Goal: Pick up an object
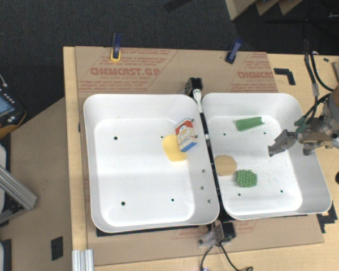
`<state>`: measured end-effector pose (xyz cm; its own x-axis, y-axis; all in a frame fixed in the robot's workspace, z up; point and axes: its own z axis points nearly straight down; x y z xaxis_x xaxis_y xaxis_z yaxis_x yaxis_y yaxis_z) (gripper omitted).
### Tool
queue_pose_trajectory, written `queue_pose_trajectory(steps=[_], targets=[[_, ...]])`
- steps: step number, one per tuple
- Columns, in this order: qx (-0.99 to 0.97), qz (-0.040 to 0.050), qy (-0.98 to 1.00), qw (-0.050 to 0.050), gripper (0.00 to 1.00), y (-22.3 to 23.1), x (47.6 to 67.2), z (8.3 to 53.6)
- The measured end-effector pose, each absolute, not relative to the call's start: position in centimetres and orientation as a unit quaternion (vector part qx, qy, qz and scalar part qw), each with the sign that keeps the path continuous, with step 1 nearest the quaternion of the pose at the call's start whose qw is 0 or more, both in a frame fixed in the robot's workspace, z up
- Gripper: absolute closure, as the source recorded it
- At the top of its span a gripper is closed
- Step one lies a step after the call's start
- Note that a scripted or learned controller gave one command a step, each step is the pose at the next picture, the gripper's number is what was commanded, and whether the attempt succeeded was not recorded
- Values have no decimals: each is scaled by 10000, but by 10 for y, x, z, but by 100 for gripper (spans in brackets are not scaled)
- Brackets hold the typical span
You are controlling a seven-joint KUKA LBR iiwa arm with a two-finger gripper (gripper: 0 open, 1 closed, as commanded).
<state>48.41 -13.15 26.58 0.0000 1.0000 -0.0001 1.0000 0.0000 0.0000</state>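
The right bin [311, 196] holds a green oblong piece [249, 123] near its back, a tan round disc [225, 164] by its left wall, and a bumpy green ball [246, 178] just right of the disc. In the left bin [101, 208], a yellow lump [173, 149] lies against a small red, white and blue carton [186, 135]. My gripper [279, 144] hangs over the right half of the right bin, to the right of the disc and ball and below the green piece. Nothing shows in its grasp.
The bins sit side by side on a cardboard sheet [158, 66] held by a yellow clamp [116, 53] and a blue clamp [233, 51]. A black bracket [193, 86] stands at the back between the bins. Cables [313, 72] hang at the far right.
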Motion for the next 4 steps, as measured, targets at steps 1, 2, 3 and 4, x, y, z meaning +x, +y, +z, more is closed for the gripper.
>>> queue_pose_trajectory(steps=[1, 2, 3, 4], targets=[[7070, 6, 7072, 14, 100, -132, 485, 276], [7040, 28, 7102, 18, 100, -61, 486, 324], [7040, 17, 7102, 2, 100, 7, 499, 335], [7070, 30, 7072, 34, 100, -13, 499, 403]])
